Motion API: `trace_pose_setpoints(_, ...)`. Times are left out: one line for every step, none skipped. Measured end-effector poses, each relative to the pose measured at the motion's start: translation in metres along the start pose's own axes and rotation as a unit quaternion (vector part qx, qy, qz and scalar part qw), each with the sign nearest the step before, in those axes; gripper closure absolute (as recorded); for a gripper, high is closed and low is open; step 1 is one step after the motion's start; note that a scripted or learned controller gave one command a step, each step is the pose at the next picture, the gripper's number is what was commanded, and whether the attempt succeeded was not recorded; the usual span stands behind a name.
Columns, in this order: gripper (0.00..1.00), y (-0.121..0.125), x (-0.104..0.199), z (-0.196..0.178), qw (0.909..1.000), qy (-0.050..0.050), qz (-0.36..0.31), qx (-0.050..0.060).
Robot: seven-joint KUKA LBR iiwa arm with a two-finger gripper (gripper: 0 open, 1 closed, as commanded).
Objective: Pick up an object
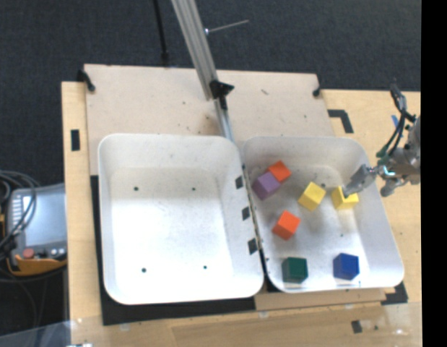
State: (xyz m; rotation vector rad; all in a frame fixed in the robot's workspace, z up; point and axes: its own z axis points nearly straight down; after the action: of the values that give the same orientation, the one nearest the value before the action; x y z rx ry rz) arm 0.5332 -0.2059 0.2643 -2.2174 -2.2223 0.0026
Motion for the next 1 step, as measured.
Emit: trace_pose_setpoints(0.0, 0.0009, 0.0003, -0.0025, 1.0, 0.0, 0.0, -0.002)
